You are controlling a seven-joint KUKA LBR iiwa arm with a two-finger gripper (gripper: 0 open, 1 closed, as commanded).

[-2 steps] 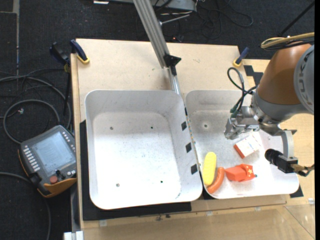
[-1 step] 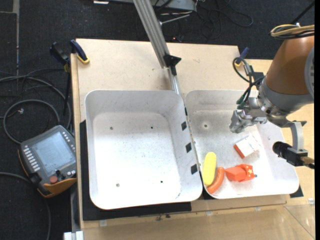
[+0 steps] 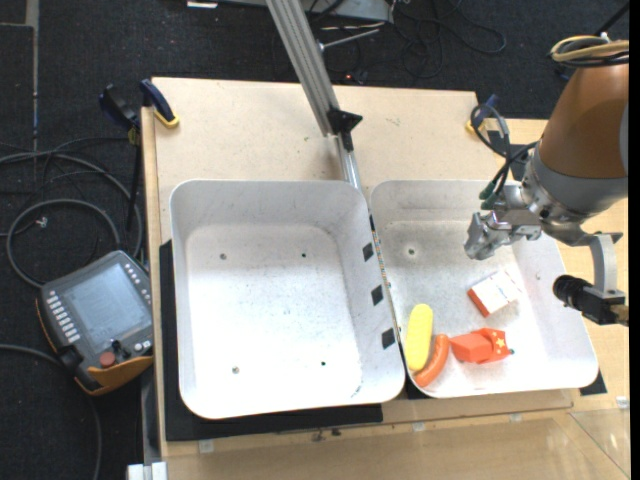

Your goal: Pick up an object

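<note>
**Gripper above right bin, nearest object just on its near side**

The object best placed for a pick is the white and orange block (image 3: pixel 495 294), lying on the floor of the right bin (image 3: pixel 440 218), towards that bin's right half. It sits skewed to the bin walls, its longer side running from near-left to far-right, with the orange face turned to the near-left.

Further towards the near edge lie three more candidates: an orange toy (image 3: pixel 480 347) lying roughly left to right; a red-orange sausage-shaped piece (image 3: pixel 432 361) slanting from near-left to far-right, its far end touching or just beside the toy; and a yellow banana-shaped piece (image 3: pixel 419 334), long axis running near to far, hard against the sausage piece and close to the bin's left wall.

The gripper (image 3: pixel 484 238) hangs over the same bin, on the far side of the block and slightly to its left. Whether its jaws are released or clenched cannot be told. Nothing is seen held.

Judgement: the coming move turns on a short travel towards the near side and slightly right, with a wrist turn to meet the block across its shorter side.

The left bin (image 3: pixel 200 208) lies well apart.
</note>
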